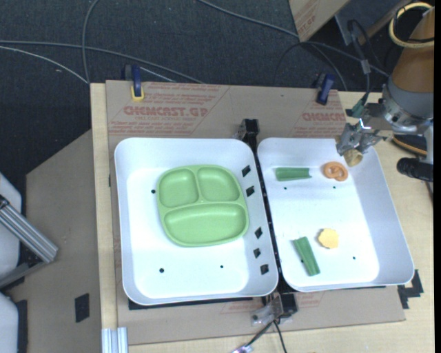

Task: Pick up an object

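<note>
Hard to read: the gripper (353, 150), small and blurred, hanging over the far right corner of the right bin (386, 207), just beside the rim. Open or closed, cannot tell from this angle. Nothing seen held in it. Cut off by the top and right edges: most of the grey arm (406, 96), with an orange part (417, 65) above the wrist.

In the right bin, four small pieces, all lying flat and apart from each other. Near the far side, a green strip (293, 174) and, to the right of it, an orange ring-shaped piece (335, 171), close below the gripper but not touching it. Exact kind of the orange piece not clear. Near the front, a yellow piece (329, 238) and just beside it a dark green stick (306, 256), lying at a slant.

In the left bin (138, 262), a green divided plate (202, 205) with three compartments, placed near the middle. Between the two bins, a row of small black clips (253, 207), partly hidden by the rims.

Under both bins, a cardboard sheet (179, 110) with red printed letters, partly covered and not fully readable, fixed at the far edge with two blue clamps (138, 83). Around the bench, dark carpet floor with thin cables (83, 48). At the top, a corner of a cardboard box (313, 14), cut off. At the left edge, a piece of metal rail (24, 231), also cut off.
</note>
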You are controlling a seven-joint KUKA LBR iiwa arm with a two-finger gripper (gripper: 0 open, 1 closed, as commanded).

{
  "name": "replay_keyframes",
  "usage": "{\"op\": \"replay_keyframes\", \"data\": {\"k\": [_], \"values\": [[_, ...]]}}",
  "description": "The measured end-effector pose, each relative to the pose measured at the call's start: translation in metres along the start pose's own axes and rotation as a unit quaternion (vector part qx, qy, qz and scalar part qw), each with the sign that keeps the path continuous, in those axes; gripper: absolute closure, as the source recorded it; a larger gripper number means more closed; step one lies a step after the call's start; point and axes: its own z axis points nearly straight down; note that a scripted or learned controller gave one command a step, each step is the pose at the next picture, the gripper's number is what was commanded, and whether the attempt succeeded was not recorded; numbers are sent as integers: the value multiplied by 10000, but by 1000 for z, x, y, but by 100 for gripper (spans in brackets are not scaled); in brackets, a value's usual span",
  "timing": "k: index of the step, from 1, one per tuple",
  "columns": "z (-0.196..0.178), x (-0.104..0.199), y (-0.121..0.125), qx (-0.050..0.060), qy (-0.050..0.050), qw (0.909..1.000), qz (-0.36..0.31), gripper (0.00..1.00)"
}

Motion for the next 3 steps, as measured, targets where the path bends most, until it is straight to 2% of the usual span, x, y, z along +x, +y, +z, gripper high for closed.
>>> {"op": "replay_keyframes", "data": {"k": [2, 3], "values": [[13, 100, -34, 27, 18, 10000, -23, 100], [19, 145, -62, 34, 19, 10000, -19, 100]]}}
